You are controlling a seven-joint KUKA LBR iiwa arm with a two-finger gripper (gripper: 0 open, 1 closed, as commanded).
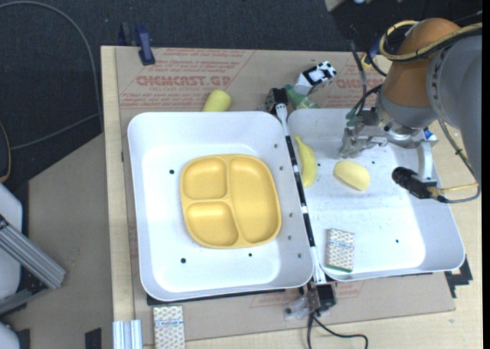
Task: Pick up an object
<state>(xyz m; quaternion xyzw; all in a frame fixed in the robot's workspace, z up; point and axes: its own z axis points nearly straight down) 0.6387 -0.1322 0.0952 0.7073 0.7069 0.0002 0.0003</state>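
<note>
A pale yellow lemon-shaped object (352, 175) lies in the right bin (398, 244), near its middle. My gripper (356, 143) hangs just above and behind it, close to the bin's back wall, with nothing visibly held. A yellow banana-like piece (307, 162) leans along the divider between the two bins. Near the right bin's front left corner rests a small patterned packet (340, 249).
The left bin (153, 187) holds a yellow divided plate (230, 200). Behind the bins on the bench are a yellow object (217, 100), a blue clip (143, 43) and a black-and-white item (318, 75). Another packet (168, 325) lies on the bench in front.
</note>
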